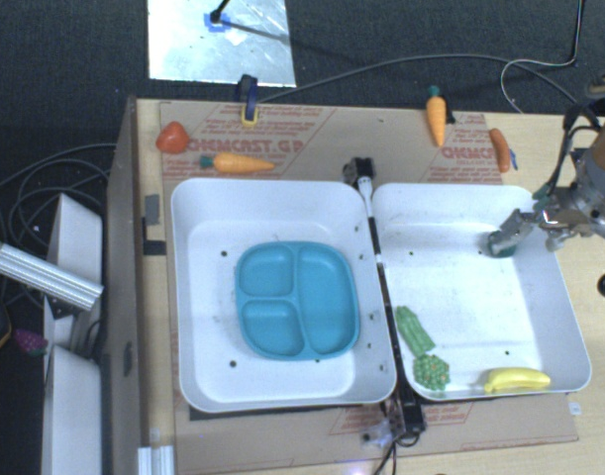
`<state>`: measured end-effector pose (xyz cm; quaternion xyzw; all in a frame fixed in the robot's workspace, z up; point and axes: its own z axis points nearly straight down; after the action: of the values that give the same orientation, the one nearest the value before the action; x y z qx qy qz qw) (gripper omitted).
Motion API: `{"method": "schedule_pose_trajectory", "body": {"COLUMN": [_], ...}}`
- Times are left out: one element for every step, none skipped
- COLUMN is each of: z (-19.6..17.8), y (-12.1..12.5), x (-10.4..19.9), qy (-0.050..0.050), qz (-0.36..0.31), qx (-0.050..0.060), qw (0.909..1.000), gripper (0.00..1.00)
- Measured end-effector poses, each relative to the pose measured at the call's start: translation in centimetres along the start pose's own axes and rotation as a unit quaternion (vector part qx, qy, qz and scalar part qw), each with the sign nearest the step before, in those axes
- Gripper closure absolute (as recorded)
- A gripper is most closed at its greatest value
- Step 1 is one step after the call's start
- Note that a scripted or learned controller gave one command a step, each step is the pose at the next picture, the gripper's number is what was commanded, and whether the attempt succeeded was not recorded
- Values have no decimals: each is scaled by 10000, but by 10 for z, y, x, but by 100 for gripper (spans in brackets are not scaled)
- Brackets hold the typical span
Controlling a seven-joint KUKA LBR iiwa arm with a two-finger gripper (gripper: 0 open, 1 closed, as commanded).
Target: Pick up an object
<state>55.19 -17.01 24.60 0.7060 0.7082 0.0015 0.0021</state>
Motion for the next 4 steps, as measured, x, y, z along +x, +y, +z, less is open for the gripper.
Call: {"method": "schedule_pose_trajectory", "body": {"z": [0,125,88,77], "y": [0,47,118,118], "x": [0,-36,-36,-36], "qy": [0,8,-5,-15], "qz": [0,11,-12,-30], "qx": [0,41,-5,-17], "qw": [10000,10000,10000,10000], "gripper": [0,0,0,100]}}
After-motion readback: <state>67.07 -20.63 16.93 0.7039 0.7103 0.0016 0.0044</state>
